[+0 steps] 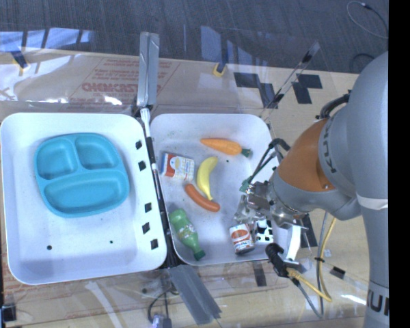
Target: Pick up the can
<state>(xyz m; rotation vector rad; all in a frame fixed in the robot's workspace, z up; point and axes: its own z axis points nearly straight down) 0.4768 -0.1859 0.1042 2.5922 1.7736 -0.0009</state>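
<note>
The can [241, 238] is small, with a red and white label. It stands near the front right corner of the right bin [191, 123]. My gripper [252, 214] hangs right over the can's upper right side, at the end of the grey arm with the orange band [307, 162]. The gripper body hides part of the can's top, and I cannot make out whether it touches the can.
In the right bin lie a carrot [222, 145], a banana [206, 176], a red sausage [201, 197], a small carton [177, 166] and a green bottle [186, 231]. The left bin [27, 251] holds a blue divided plate [82, 173].
</note>
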